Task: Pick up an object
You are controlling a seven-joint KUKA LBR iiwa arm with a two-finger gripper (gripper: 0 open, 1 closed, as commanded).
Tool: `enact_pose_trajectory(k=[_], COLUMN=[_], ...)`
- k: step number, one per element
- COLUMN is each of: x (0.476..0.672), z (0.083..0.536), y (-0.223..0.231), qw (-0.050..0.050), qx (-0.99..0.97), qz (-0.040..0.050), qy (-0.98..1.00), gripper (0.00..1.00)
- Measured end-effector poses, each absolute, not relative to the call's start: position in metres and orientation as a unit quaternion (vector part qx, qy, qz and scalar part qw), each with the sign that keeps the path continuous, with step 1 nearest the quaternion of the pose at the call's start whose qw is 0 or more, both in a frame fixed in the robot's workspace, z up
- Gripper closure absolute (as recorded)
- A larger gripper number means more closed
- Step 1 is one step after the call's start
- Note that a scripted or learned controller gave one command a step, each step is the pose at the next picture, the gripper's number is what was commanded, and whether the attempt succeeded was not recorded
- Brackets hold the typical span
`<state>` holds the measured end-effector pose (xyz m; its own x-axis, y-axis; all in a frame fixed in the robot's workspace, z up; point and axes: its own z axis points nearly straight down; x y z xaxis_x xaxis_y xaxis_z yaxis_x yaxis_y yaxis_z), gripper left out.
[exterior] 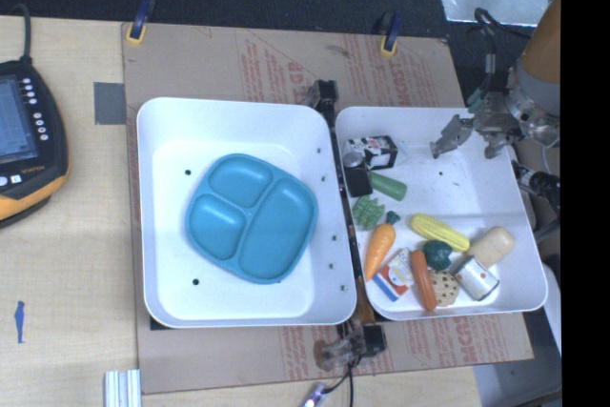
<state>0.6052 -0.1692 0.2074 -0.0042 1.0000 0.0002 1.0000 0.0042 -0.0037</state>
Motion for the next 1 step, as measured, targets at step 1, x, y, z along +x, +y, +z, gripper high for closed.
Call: enact_pose_trajectory(k=[1], x=[0.5300], z=[0.1333], y=[-0.1642], qw=[0.002], qx=[-0.705], qz=[0.0019], qy=[-0.709], gripper=[0.00])
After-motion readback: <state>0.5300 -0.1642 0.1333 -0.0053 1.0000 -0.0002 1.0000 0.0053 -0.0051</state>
